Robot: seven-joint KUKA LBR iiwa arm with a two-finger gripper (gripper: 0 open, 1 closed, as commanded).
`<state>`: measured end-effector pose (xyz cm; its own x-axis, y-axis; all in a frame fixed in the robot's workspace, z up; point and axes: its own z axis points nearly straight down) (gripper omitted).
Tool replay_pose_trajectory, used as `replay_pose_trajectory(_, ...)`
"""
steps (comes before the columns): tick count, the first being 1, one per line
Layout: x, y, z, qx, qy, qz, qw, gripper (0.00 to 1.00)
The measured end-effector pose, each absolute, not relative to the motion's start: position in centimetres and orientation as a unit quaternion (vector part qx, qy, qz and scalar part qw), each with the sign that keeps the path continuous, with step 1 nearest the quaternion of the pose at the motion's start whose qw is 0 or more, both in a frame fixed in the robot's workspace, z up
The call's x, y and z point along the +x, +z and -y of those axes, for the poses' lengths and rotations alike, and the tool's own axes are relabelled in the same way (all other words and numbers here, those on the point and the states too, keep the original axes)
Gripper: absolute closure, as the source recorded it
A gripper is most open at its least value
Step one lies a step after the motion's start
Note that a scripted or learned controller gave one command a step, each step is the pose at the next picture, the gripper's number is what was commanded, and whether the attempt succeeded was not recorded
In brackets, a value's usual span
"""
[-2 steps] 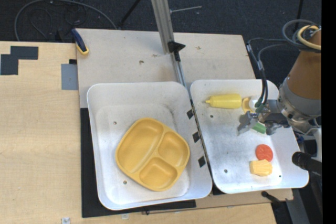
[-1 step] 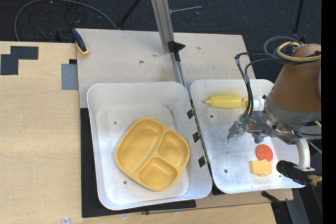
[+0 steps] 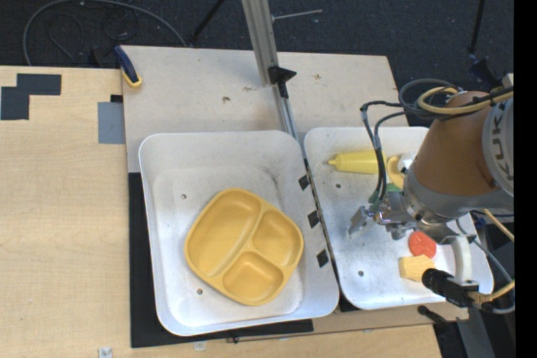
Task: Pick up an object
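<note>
My gripper (image 3: 376,226) hangs low over the middle of the right bin (image 3: 362,285), open, with nothing between its fingers. A yellow banana-like object (image 3: 356,163) lies at the far side of that bin, above the gripper in the view. A small red object (image 3: 422,245) and a pale yellow block (image 3: 413,267) lie just to the gripper's right and nearer the front, beside the arm's wrist. A yellow compartment plate (image 3: 243,245) rests in the left bin (image 3: 168,180).
The arm's grey body and its cables (image 3: 377,138) cover the right part of the right bin. A metal post (image 3: 258,21) rises behind the bins. Black clips (image 3: 312,218) line the divide between the two bins.
</note>
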<state>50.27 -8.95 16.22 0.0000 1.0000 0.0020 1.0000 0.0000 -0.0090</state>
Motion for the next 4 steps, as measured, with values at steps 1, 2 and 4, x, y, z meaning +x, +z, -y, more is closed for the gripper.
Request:
replay_pose_trajectory(1,50.9,11.4,9.0,-0.707,0.0024,0.707,0.004,0.0)
replay_pose_trajectory(2,51.0,12.6,9.2,-0.71,0.0019,0.704,0.003,1.0)
replay_pose_trajectory(4,51.2,23.3,8.6,-0.707,-0.0007,0.708,-0.001,1.0)
